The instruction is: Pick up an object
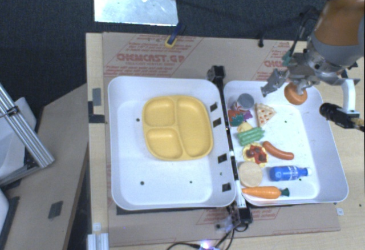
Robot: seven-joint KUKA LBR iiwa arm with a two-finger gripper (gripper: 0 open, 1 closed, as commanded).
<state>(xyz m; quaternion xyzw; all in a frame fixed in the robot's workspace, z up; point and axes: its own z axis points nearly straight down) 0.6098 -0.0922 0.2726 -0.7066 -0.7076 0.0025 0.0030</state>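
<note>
A: Where's my tool [283, 79]?

B: Over the right bin's [325, 146] far corner, beside a round orange piece [296, 94]. I can't tell how it's set.

A: I'd come straight down on that piece, centred; it looks smooth, hard plastic and may roll.

B: The sausage [278, 151] and blue bottle [288, 173] are slick cylinders too. The yellow tray [174, 128] sits in the left bin.

Wooden bench [68, 123], brown printed board [154, 55] lying on it, two white bins [122, 186] side by side on the board, touching at the middle
</note>
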